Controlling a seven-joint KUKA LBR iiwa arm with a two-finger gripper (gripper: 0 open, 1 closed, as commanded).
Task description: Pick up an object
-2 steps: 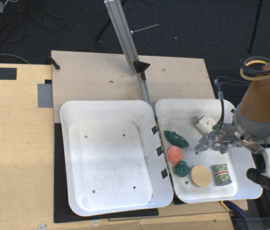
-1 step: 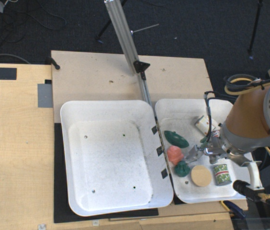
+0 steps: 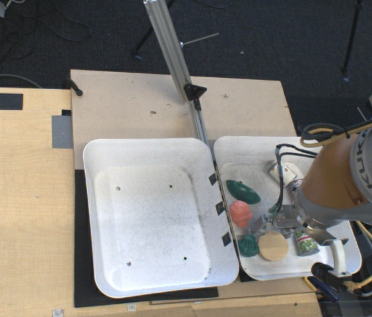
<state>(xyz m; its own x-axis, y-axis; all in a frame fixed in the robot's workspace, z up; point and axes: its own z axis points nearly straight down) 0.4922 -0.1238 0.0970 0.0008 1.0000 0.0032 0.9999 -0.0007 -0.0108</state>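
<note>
The right bin (image 3: pixel 252 152) holds a dark green flat piece (image 3: pixel 243 191), a pink-red ball (image 3: pixel 240 213), a small green ball (image 3: pixel 248 246), a tan round block (image 3: pixel 273 247), a green-patterned item (image 3: pixel 307 245) and a white piece (image 3: pixel 285 172) at the back. My gripper (image 3: pixel 270 223) reaches down from the orange-banded wrist (image 3: pixel 334 177) into the bin, just above the tan block and right of the pink-red ball. The wrist hides most of it.
The left bin (image 3: pixel 153 216) lies beside the right one, separated by a ridge with black clips (image 3: pixel 219 207). A slanted aluminium bar (image 3: pixel 173 51) rises from the bench behind the bins. Cables (image 3: pixel 318 134) loop near the arm.
</note>
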